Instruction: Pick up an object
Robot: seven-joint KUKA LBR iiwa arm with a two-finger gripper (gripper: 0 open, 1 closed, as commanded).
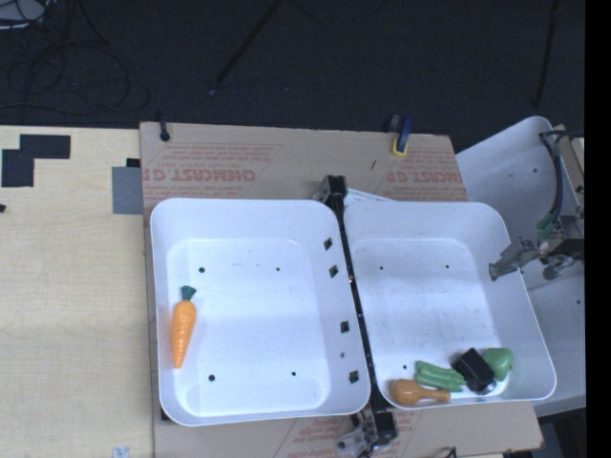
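Only a bit of the gripper (pixel 511 260) peeks in: thin grey metal fingers, dark cable looping above, small green bit.

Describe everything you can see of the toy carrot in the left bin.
The toy carrot looks like smooth orange plastic with a small dark green top. It lies flat on the floor of the left bin, near that bin's left wall, its green top pointing to the far side and its tip to the near side. Nothing else touches it.

Carrot (pixel 182 326) in left bin (pixel 239 219); pear (pixel 416 392), pepper (pixel 497 360) in right bin (pixel 430 225) front.
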